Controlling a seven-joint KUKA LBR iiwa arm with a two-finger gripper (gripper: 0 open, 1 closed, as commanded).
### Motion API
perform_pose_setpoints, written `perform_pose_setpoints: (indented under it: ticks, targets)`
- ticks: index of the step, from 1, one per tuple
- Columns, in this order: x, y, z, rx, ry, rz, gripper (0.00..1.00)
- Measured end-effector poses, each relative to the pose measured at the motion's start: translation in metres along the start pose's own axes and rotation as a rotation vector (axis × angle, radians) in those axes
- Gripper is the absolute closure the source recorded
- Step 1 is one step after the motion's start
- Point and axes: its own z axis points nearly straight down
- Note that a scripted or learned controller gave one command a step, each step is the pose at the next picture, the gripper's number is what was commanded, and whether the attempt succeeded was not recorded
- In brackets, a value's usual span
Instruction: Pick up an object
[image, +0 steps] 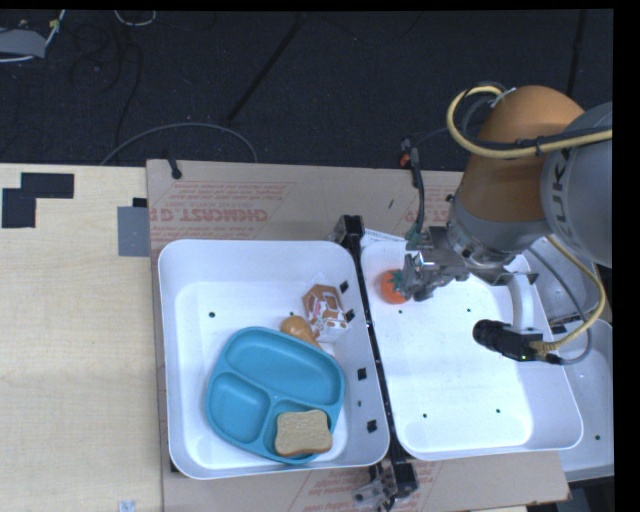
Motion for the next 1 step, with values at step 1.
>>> perform_pose_setpoints:
  ticks: [1]
  targets:
    - [0.0515,-0.0215,-0.0039,0.0,0.0,-0.001,1.0]
